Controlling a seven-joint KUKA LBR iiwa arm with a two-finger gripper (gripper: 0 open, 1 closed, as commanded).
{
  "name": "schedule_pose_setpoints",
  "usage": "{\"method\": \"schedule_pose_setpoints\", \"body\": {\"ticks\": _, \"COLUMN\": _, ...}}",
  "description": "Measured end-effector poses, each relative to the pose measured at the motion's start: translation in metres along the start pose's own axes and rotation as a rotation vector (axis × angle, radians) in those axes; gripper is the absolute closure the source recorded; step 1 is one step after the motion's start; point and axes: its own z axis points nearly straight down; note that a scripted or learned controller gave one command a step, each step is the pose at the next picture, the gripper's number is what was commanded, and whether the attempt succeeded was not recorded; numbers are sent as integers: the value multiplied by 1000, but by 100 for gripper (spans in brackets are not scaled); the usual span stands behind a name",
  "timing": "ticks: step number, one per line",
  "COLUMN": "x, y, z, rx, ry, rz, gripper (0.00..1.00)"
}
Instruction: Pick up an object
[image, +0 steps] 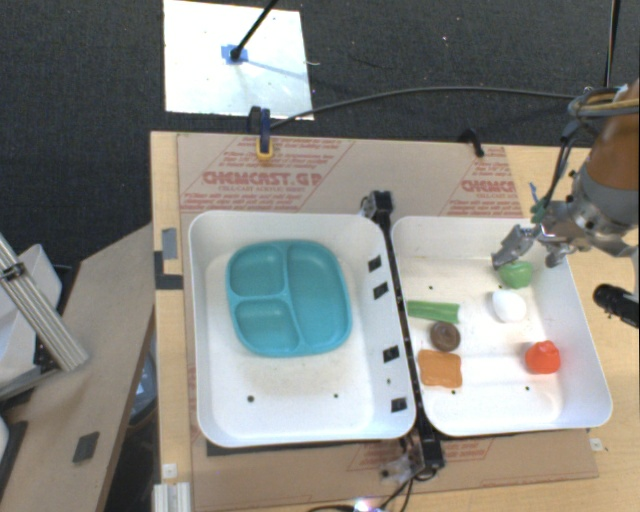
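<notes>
The gripper (532, 250) hangs low over the far corner of the right bin (585, 400), and its two fingers look spread apart, with nothing between them. Just below and touching its near fingertip, as far as the slant allows a reading, sits a small green round thing (517, 273); whether the fingers straddle it or merely stand beside it I cannot tell.

A white ball (509, 305) lies just beyond the green one, a little nearer the camera. A red tomato-like piece (542, 357) lies farther from the gripper toward the bin's near wall. Well off to the gripper's left are a green stick (433, 312), a brown round piece (445, 336) and an orange slab (440, 369), grouped by the wall between the bins. The left bin (215, 400) holds a blue divided plate (289, 298), well away from the gripper.

The green thing is the likeliest target. It looks like light toy food, probably hard plastic, smooth and rounded, so it may roll or squirt out from a pinch. The best hold should be across its widest middle, fingers coming straight down either side, with the neighbouring white ball left undisturbed.
</notes>
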Motion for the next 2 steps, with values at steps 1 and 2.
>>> {"method": "schedule_pose_setpoints", "body": {"ticks": 1, "x": 0, "y": 2, "z": -6, "rx": -11, "ry": -2, "rz": -2, "gripper": 0}}
{"method": "schedule_pose_setpoints", "body": {"ticks": 2, "x": -10, "y": 5, "z": 46, "rx": -7, "ry": -2, "rz": 0, "gripper": 0}}
